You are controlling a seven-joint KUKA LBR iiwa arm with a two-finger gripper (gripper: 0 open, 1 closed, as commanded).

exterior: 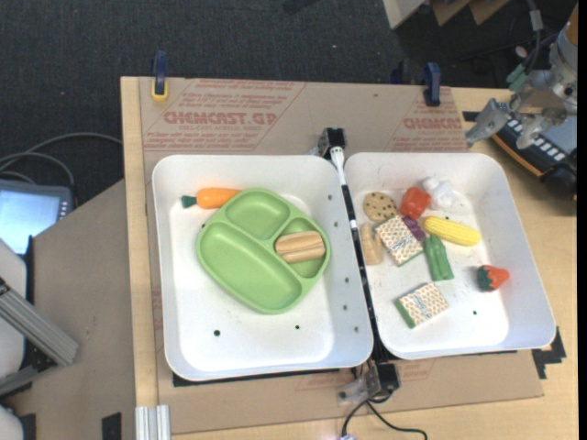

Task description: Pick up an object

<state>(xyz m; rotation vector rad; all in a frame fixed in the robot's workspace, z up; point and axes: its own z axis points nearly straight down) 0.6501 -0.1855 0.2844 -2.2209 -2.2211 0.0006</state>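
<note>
End effector (541,99) cut off at right edge (fingers unreadable), white toy (444,191) behind tomato (415,201) too blurred to identify

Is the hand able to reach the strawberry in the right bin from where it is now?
Probably yes. The strawberry lies alone near the right wall of the right bin, apart from the green cucumber and the corn. Nothing covers it, and the hand is above the bin's far right corner.

A brown board (275,108) printed with red lettering was laid across the bench (541,209), held at its far edge by two blue clamps (160,71). Dark carpet (183,16) was seen beyond it, and a cable (55,149) was looped at the left.
</note>
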